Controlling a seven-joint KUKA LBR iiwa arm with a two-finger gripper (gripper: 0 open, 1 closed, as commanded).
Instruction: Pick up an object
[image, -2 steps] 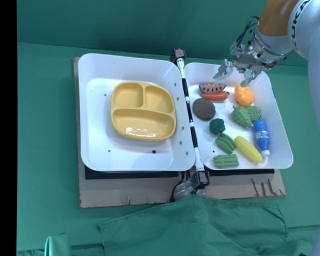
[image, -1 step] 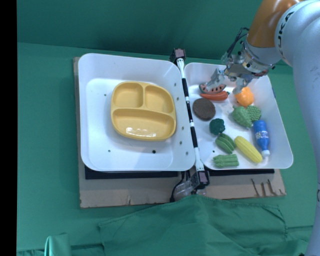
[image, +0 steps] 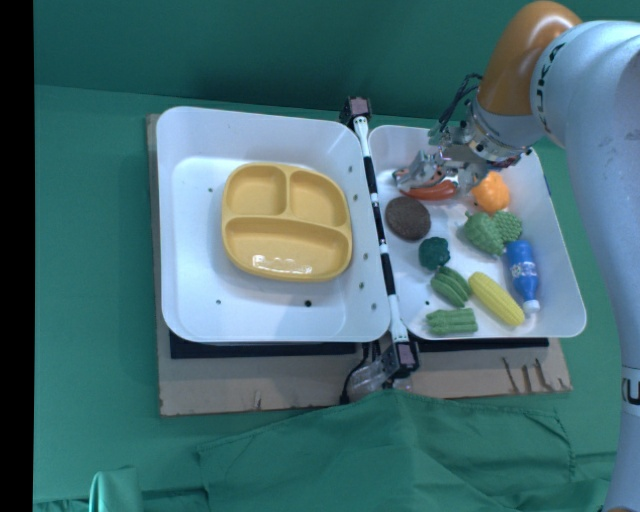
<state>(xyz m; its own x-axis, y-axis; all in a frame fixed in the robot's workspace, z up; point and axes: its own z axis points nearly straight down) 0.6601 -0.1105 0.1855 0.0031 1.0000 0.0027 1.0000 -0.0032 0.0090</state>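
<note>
Arm comes in from the right w/ the gripper (image: 432, 172) low over the back of the right bin (image: 560, 300), right at the red chili pepper (image: 436, 190). Metal parts sit over and touching the pepper's upper edge, but can't tell whether the jaws are open or closed, or whether the pepper is actually between them; the wrist blocks that.

Pepper lies flat near the bin's back-left part, just behind the brown patty (image: 408, 217) and beside the orange bell pepper (image: 490, 192). Further fwd: a bumpy green fruit (image: 490, 232), a small broccoli (image: 434, 252), a cucumber (image: 450, 287), a corn cob (image: 496, 299), a blue bottle (image: 523, 273) and a green bean pod (image: 452, 321). Left bin (image: 200, 300) has a yellow divided tray (image: 288, 222).

Handling, as a guess: these look like plastic toy foods, so light, stiff, prob. hollow and a bit slick. Pepper is long, thin, slightly curved; best taken across its narrow width near the middle, where it's thickest. Near the tapered tip it'd likely squirt out. Being light, it may skid on the smooth bin floor if nudged off-centre. Neighbours are close, so little room.
</note>
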